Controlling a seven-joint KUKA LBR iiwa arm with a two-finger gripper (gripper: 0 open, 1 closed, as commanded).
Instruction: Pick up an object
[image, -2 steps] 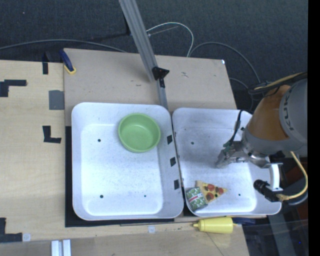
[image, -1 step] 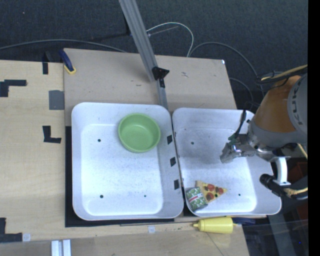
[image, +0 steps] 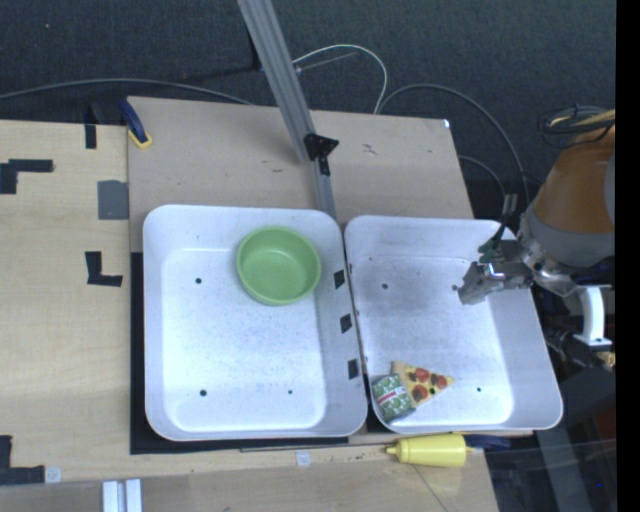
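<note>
Gripper (image: 475, 288) over right bin (image: 520, 330) right side, pizza slice (image: 424, 381) near front edge

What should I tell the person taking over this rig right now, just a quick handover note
Tool: above the right bin, near its upper right side, nothing seen held.
Objects: green bowl in the left bin, toward its top edge. Pizza slice toy and a small green packet lie at the right bin's lower left corner. Yellow bottle lies on the bench outside the bins, below the right one.
Done: nothing picked yet.
Left: pick one object; the pizza slice and packet look nearest.
</note>
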